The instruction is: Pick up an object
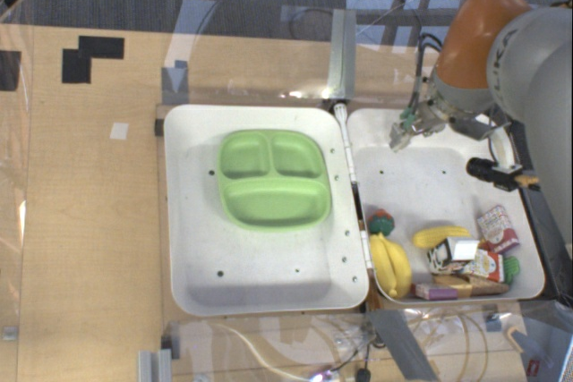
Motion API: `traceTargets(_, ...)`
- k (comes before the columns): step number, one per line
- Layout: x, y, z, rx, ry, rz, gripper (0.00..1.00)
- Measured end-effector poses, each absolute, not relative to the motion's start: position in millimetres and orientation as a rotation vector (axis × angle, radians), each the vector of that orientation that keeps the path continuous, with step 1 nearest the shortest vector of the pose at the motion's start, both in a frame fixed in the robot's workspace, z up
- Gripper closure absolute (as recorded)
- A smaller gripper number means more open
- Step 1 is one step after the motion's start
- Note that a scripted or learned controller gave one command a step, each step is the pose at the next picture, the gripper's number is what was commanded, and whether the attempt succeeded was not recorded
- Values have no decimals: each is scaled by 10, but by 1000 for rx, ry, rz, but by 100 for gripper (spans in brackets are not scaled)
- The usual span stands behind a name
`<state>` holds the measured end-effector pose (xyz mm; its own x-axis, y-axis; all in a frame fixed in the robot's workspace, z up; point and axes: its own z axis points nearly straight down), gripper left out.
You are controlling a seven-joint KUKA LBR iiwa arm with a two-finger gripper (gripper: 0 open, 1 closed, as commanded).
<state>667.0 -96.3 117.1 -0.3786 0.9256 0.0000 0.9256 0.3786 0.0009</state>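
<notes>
The arm (501,40) enters from the right, its grey bulk cut off by the frame edge and covering the right bin's (430,183) far corner. The left bin (192,264) holds a green divided tray (273,177). The gripper (400,137) hangs over the right bin's far end, nothing seen between its fingers (too small and blurred to tell their spread). The objects crowd that bin's near end, well apart from it: a banana bunch (391,262), a single banana (440,235), and overlapping packets (483,259) that are hard to separate.
</notes>
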Motion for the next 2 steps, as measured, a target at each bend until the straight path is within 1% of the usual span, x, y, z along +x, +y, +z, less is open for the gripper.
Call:
traceTargets(1, 6675, -964, 1182, 1749, 2607, 2, 0)
traceTargets(2, 6079, -1332, 1164, 1799, 2574, 1, 0)
